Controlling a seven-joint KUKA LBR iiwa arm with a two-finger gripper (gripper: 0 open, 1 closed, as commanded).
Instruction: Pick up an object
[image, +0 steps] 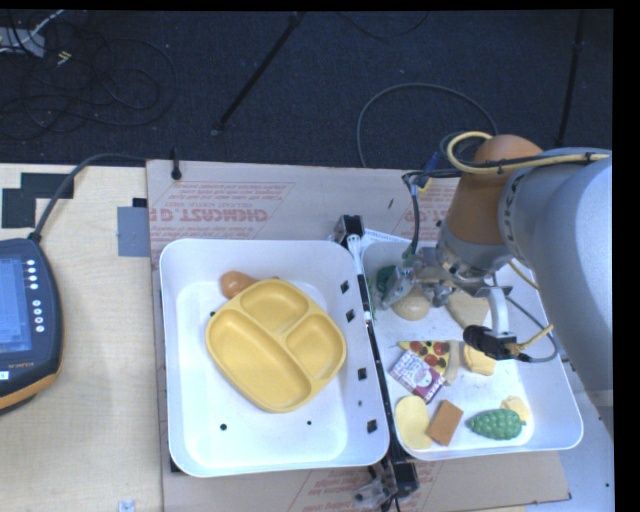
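Toys (455, 390) crowded under arm (540, 230)

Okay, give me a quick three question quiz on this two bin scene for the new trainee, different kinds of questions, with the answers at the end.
1. True or false: the yellow divided tray lies in the left bin.
2. Which bin is the tool over? A) left B) right
3. Fill in: the green bumpy toy lies near the right bin's ____ corner in the camera view.

Key: 1 true; 2 B; 3 lower right.
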